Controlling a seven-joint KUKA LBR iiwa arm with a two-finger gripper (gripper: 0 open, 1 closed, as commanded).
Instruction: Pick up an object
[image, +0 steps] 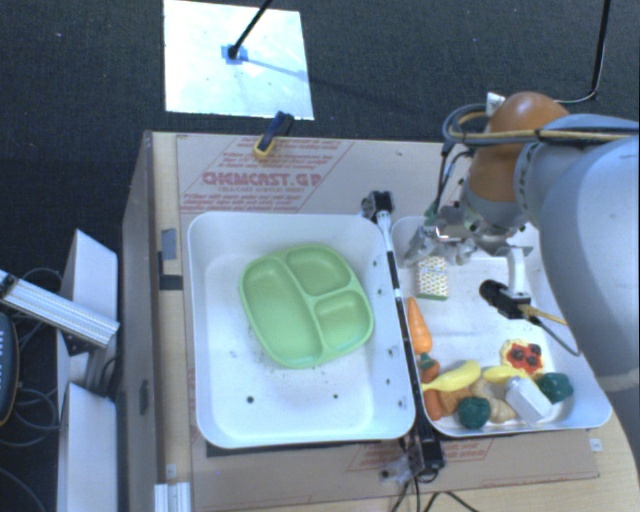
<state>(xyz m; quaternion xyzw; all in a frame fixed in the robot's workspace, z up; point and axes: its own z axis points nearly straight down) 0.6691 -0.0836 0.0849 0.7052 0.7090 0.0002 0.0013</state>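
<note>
The block (433, 278) is a small pale piece, cream with green speckles over its face, roughly rectangular with soft corners. It lies flat in the right bin (465, 330), at the far end, close to the wall shared with the left bin (230, 400). Its long axis runs from the far side of the bin toward the near side, and it leans slightly: the far end sits a little to the right, the near end a little to the left.

The hand (441, 240) is just beyond the block's far end, so close that touching or apart cannot be told. Whether the hand is spread or pressed together cannot be told either, as its metal parts blur against the white bin. The grey arm (585, 190) comes in from the right, over the right bin.

Nearer in the same bin, a carrot (418, 326) lies along the shared wall, just beside the block's near end and pointing much the same way. Past it, a banana (455, 377), a green piece (475, 411), a white piece (528, 398) and an orange-red piece (522, 355) cluster at the near end, well apart from the block.

The left bin holds a green divided plate (305, 305). Both bins rest on the desk (330, 160).
</note>
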